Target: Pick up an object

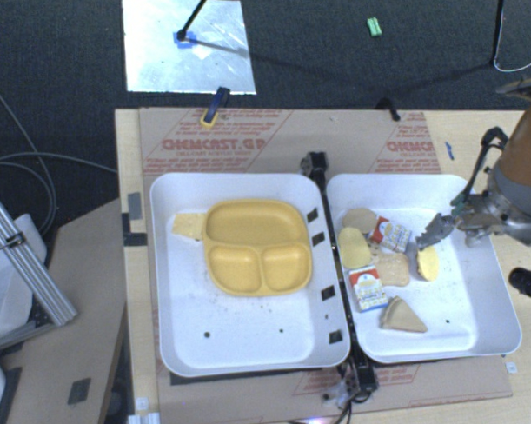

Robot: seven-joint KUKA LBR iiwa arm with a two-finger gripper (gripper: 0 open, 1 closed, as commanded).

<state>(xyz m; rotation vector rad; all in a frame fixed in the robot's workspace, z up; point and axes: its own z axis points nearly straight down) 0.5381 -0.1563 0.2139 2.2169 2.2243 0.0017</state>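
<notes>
Wedge-shaped tan piece (pixel 402 317) sits nearest you, by the right bin's (pixel 487 329) front edge.

You can read "CHEMCAST GP" in red on the brown sheet (pixel 245 134) beyond the bins. Your gripper (pixel 430 233) hangs over the right bin, just above a yellow piece (pixel 428 264); whether it is open, you cannot tell. Red-and-white packets (pixel 368 289) lie near the inner wall; their print is unreadable. A yellow divided tray (pixel 254 248) fills the left bin (pixel 179 340).

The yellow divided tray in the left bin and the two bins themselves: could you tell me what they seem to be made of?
The yellow divided tray looks like moulded plastic with a matte finish: even colour, rounded compartment edges, only soft highlights. The left bin and right bin look like thin formed white plastic, smooth and slightly glossy, with rounded rims and corners. None can be confirmed from this view alone.
</notes>
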